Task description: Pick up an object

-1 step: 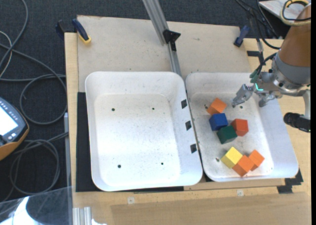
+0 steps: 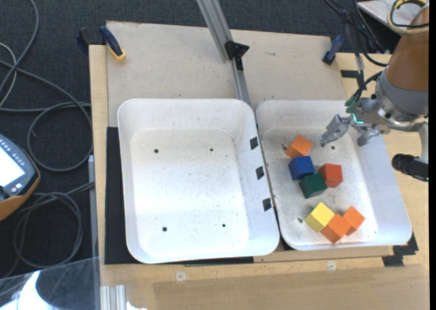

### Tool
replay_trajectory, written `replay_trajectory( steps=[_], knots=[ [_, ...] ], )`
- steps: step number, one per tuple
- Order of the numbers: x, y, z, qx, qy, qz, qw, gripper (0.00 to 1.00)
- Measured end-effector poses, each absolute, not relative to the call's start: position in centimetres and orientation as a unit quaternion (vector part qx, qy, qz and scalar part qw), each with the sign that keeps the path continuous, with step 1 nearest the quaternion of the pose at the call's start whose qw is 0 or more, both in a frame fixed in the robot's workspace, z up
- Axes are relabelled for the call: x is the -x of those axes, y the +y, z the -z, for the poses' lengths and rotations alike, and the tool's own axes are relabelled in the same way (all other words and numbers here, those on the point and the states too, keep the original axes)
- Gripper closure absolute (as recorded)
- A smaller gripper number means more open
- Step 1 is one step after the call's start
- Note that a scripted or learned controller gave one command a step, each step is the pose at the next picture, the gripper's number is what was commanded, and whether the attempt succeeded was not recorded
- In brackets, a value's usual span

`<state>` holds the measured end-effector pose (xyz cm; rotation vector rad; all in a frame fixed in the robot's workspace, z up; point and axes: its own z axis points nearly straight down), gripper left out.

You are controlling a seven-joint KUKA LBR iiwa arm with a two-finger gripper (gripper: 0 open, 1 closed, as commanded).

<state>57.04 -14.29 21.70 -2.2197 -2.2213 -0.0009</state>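
Tool [image 2: 349,133] is hanging over the right bin's [image 2: 381,186] upper edge with fingers spread wide and nothing between them, likely lining up on the nearest orange cube [image 2: 300,146], which is sitting just above the blue cube [image 2: 300,167] in the cluster.

The arm [image 2: 409,63] is cut off by the right edge.

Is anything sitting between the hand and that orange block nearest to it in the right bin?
Nothing visible. The hand hovers up and right of the orange block, with bare bin floor between them. The blue block lies on its far side.
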Motion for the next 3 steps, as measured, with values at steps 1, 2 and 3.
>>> replay_trajectory(
  steps=[1, 2, 3],
  knots=[
    [-56.8, -14.3, -15.4, 0.707, -0.707, -0.0017, 0.003, 0.0],
    [-57.2, -14.1, -10.9, 0.707, -0.707, 0.0046, 0.0, 0.0],
    [-57.5, -14.3, -12.4, 0.706, -0.708, 0.0062, -0.005, 1.0]
  ],
)
